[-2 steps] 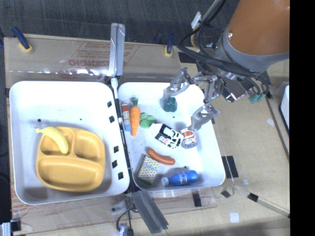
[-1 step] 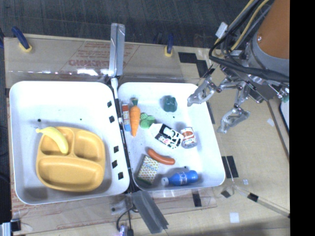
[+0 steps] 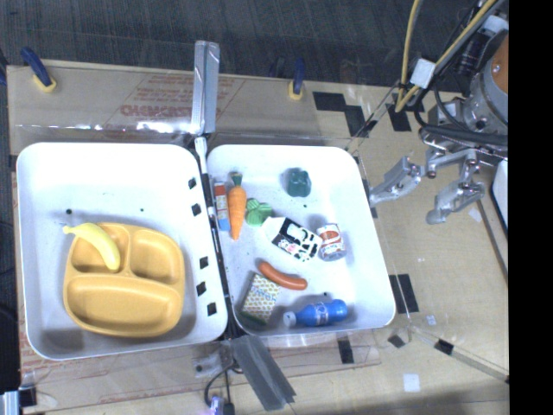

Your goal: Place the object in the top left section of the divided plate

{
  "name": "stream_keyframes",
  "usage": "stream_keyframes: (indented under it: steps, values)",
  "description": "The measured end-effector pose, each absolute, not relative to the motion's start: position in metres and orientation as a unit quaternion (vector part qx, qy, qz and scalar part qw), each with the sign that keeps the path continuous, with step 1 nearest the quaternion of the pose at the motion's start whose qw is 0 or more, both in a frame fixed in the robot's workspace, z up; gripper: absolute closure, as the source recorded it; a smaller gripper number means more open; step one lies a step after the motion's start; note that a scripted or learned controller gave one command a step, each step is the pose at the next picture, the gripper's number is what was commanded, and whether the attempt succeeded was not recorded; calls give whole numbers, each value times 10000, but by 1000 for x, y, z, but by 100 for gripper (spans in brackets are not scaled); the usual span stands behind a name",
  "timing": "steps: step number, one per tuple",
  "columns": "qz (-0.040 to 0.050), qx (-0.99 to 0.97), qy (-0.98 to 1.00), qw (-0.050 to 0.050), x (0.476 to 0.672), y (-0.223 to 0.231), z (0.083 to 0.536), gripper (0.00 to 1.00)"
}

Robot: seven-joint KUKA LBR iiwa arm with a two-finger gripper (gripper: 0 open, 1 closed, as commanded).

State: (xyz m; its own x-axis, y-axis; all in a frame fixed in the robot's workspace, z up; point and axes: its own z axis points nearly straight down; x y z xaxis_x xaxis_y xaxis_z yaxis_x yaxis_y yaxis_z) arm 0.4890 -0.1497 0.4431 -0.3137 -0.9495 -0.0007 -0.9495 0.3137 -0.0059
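Banana [image 3: 95,242] in plate's [image 3: 130,314] top-left section, far left of gripper [image 3: 423,195] | fingers wide, empty | axis diagonal.

Left bin [image 3: 34,232]: I see open white floor along the back and left of the divided plate [image 3: 125,279]. The top left section holds a banana [image 3: 97,242]; the top right and bottom sections are bare.

Right bin [image 3: 367,232]: crowded. Carrot [image 3: 235,206] and green piece [image 3: 257,212] near the divider wall, dark green object [image 3: 298,181] at back, can [image 3: 331,242], patterned card [image 3: 296,239], sausage [image 3: 282,276], blue bottle [image 3: 321,313]. I note free floor in the back right corner.

Gripper [image 3: 428,193] sits outside the bins, to the right, fingers apart.
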Motion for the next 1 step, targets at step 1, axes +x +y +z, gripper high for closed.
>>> stream_keyframes:
  steps: [1]
  values:
    - [-23,-6576,7533,17,477,-210,443,0]
